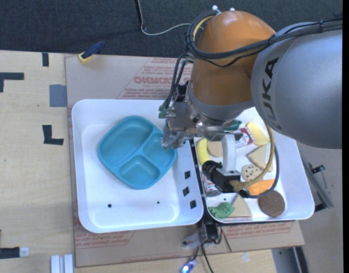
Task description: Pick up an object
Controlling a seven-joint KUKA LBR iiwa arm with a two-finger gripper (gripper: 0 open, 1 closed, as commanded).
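A blue divided plate [132, 151] lies tilted in the left white bin [92, 206]. My gripper [170, 134] hangs under the big orange wrist band, right over the plate's right rim near the wall between the two bins. The right bin [302, 201] holds several toy foods: a yellow banana piece [202, 150], a cheese wedge [258, 153], a dotted cracker [251, 172], an orange carrot [261, 186], a brown cookie [271, 203] and a green leaf [222, 211]. The arm hides much of that bin.
Both bins rest on a cardboard sheet [112, 78] on the wooden bench. A yellow and blue clamp [91, 50] sits at the cardboard's far left corner. A black cable [231, 183] loops down across the right bin.
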